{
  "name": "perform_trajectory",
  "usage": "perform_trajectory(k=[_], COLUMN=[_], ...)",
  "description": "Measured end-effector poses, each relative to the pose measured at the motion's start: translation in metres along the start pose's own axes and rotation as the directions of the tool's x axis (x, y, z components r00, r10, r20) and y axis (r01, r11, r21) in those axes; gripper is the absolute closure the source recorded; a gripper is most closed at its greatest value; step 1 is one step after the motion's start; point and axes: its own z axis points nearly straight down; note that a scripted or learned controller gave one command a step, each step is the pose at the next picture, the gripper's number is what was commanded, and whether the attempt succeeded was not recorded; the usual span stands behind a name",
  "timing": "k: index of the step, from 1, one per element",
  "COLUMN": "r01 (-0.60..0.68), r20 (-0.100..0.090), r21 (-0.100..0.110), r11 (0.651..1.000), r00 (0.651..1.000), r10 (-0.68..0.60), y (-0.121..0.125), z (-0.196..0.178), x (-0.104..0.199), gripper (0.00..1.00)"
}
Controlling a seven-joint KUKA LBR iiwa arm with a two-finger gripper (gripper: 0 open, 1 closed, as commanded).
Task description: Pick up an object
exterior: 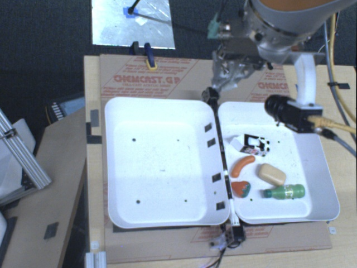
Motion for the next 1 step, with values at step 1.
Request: perform_trajectory(k=[1], r01=[0.003], r20=[0.002], r21=[0.005], r11=[1.000], r00=[1.000], r10=[-0.003], y=[-0.0003], z=[-0.0076], x=[-0.0020], gripper=[1.00])
